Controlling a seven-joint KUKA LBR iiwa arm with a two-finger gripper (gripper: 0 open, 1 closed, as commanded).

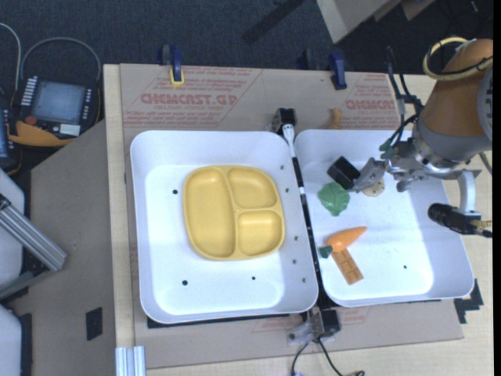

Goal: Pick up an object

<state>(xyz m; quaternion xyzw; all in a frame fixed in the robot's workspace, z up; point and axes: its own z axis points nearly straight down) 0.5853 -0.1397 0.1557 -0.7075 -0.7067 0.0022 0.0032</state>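
Gripper (369, 180) sits low in right bin (446, 284) — claw state: cannot tell. Broccoli (334, 200) at its 8 o'clock, carrot (346, 238) at 6, wooden block (349, 267) below that. Best move — centre over broccoli, descend straight, avoid black piece (342, 170).

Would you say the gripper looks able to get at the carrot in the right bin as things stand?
Probably yes. The carrot lies in the open on the right bin's floor, with the gripper just above it in the view. Only a small wooden block lies against its lower side.
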